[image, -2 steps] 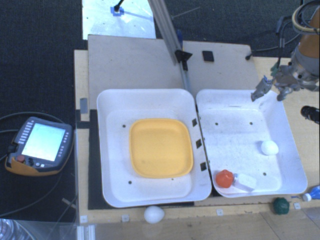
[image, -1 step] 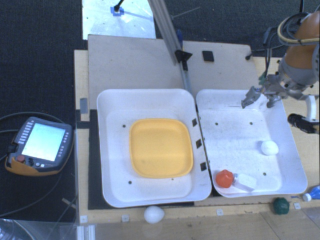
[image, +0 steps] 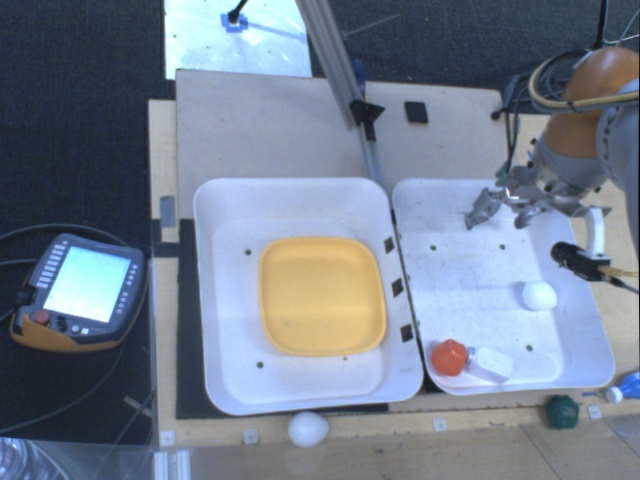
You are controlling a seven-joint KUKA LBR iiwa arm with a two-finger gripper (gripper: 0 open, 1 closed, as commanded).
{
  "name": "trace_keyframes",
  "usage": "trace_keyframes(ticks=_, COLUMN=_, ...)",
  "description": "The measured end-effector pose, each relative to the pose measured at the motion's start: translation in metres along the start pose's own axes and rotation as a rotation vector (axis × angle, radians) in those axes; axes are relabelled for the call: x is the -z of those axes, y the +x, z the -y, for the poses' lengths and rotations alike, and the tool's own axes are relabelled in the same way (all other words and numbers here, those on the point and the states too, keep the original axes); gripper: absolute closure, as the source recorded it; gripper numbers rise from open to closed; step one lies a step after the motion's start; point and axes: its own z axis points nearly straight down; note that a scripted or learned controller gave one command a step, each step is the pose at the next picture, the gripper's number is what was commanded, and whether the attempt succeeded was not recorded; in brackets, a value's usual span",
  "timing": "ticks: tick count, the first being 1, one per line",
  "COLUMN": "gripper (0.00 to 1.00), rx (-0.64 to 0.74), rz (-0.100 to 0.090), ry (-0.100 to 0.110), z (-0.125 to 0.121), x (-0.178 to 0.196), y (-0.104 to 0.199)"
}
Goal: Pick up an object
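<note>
white egg (image: 539, 295), below end effector (image: 503, 211), apart

Teach pendant (image: 76, 290) with lit screen on dark floor, left of bench, cable curling round it. White egg-shaped ball (image: 308, 429) on bench front edge, just outside left bin's front rim. Dark green ball (image: 561, 411) near bench front right corner. Small black block (image: 416, 113) on bench back edge.
</note>
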Motion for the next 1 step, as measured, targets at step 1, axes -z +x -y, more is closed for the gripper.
trace_keyframes(ticks=1, gripper=0.00, rx=0.000, rz=0.000, ry=0.000, z=0.0006, x=-0.0458, y=0.0003)
